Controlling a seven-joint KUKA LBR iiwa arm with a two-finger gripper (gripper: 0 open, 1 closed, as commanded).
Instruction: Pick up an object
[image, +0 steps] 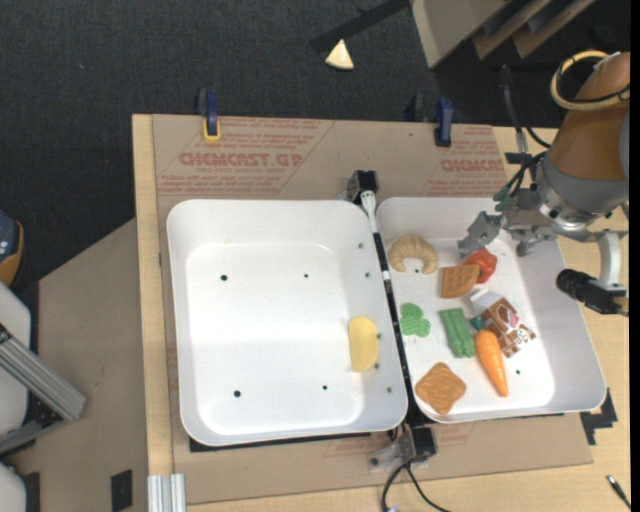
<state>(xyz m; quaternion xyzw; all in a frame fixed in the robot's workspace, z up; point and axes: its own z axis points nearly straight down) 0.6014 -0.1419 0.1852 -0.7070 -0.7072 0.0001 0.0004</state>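
The left bin (200, 240) carries one thing, a pale yellow piece (364, 343) that looks like a toy banana or lemon slice; it lies close to the right wall of this bin, a little below the middle. The two bins touch along a dark seam, and a black clip (362, 185) sits at the far end of it.

The right bin (575, 395) carries the other things. Near its far left corner lies a tan croissant (414, 252). Below it, along the left wall, is a small green leafy piece (413, 321), and just beside that a dark green oblong piece (458, 332). At the near edge lies a brown waffle-like cracker (440, 387). Another orange-brown cracker (459, 280) lies in the middle, touching a red piece (483, 264) like a tomato or pepper. To the right are a small printed packet (506, 326) and an orange carrot (491, 362) that points to the near edge.

The gripper (490, 232) hangs over the far part of the right bin, just above the red piece. Its grey fingers seem spread apart, with nothing between them.
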